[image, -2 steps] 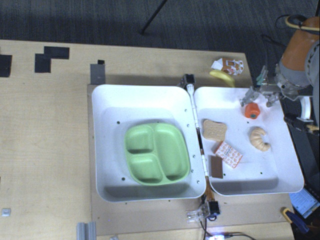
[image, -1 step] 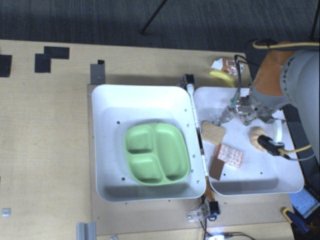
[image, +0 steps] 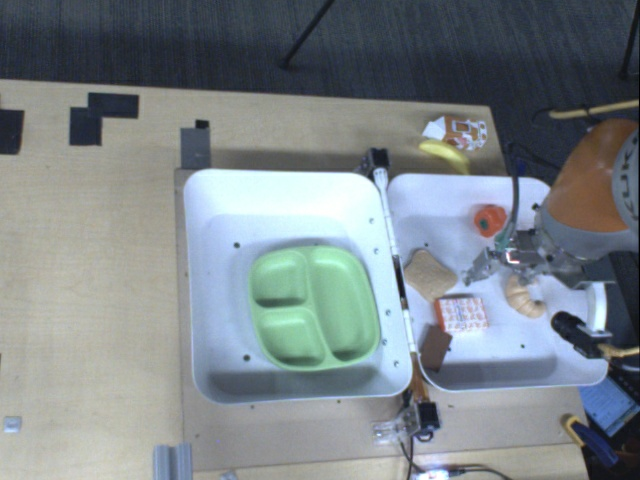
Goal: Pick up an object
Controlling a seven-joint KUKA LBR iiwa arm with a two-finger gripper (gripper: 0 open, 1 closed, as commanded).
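Note:
My gripper (image: 487,265) hangs low over the middle of the right bin (image: 530,368), with the arm coming in from the right. Just left of it lies a tan slice of toast (image: 427,273). A red and white patterned box (image: 462,314) sits below the gripper. A pale croissant (image: 526,299) lies to its lower right, close under the wrist. An orange-red round fruit (image: 488,220) rests above it near the bin's back. A brown flat piece (image: 435,346) leans by the bin's front left wall. I see nothing between the fingers.
The left bin (image: 215,268) holds a green divided plate (image: 313,304). A yellow banana (image: 445,152) and a small packet (image: 460,131) lie on the bench behind the right bin. The wall between the bins runs just left of the toast.

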